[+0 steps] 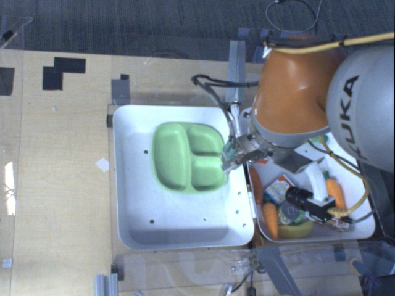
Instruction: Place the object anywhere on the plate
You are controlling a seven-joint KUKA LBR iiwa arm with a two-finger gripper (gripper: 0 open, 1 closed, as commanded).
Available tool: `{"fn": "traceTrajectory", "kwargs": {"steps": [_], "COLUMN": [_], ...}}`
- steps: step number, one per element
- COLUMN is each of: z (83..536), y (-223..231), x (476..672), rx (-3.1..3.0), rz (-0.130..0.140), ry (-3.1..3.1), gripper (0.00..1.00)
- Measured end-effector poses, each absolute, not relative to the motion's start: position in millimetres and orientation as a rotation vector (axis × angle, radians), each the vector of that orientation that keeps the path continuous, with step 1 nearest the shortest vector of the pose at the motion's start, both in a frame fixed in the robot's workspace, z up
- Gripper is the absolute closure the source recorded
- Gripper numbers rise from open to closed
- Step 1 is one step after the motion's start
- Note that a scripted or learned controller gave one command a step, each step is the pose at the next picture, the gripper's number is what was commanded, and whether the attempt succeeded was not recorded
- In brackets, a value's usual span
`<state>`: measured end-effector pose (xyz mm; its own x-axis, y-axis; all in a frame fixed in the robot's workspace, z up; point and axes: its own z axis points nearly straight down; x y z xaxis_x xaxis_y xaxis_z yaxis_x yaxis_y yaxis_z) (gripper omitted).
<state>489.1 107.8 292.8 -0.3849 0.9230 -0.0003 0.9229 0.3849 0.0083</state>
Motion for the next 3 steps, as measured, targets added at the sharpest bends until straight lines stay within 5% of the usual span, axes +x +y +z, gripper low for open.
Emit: {"fn": "traceTrajectory", "kwargs": {"steps": [1, 2, 3], "z": [292.8, 303.8, 303.8], "y": [107.7, 108.1, 108.0], "x": [489.1, 490.6, 490.6], "rx": [1.740, 1.737, 1.739], "rz": [0.010, 0.016, 0.016], "ry": [2.610, 2.609, 2.608], "gripper": [0.00, 1.00, 0.00]}}
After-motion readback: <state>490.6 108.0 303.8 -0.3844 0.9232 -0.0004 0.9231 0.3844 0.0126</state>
